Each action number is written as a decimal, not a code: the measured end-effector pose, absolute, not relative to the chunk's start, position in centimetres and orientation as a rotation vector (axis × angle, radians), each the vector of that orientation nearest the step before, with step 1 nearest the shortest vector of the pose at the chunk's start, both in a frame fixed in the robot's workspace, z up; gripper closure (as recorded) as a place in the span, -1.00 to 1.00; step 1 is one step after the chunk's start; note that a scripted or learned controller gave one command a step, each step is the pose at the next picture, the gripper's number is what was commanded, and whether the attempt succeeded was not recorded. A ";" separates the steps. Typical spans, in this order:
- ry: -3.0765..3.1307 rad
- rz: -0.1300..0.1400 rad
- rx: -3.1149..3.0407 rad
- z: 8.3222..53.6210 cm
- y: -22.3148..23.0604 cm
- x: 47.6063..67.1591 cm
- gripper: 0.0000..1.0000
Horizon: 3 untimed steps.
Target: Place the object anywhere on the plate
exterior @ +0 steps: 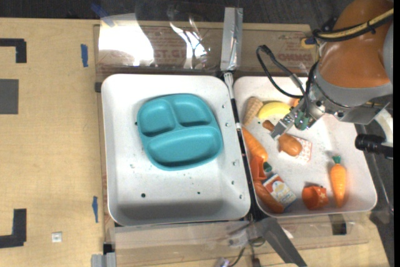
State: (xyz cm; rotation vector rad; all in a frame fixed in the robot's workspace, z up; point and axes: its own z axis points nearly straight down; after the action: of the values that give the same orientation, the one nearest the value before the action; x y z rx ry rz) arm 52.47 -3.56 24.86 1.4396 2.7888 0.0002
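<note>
A teal plate (179, 130) with three compartments lies in the left white bin (119, 153). The right bin (362, 191) holds toy foods. My gripper (284, 124) hangs low over that bin's upper middle, its tip just above a brown sausage-like piece (289, 146). A yellow banana (273, 110) and a waffle cone (252, 109) lie just left of the gripper. No item is seen between the fingers.
Also in the right bin are a long orange carrot (254, 146) along the left wall, a small carton (279, 189), a red pepper (314, 196) and a small carrot (337, 179). A clear plastic sheet (162, 40) stands behind the bins. Black cables (275, 75) trail from the wrist.
</note>
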 end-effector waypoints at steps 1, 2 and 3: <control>2.768 -0.001 1.481 22.8 -9.0 48.4 1.00; 2.765 0.004 1.471 24.0 -8.9 48.7 1.00; 3.022 0.002 0.845 22.7 -7.8 48.1 1.00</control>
State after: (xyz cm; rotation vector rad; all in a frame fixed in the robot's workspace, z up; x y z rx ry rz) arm 48.13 -7.84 22.65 0.8454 3.0217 0.0018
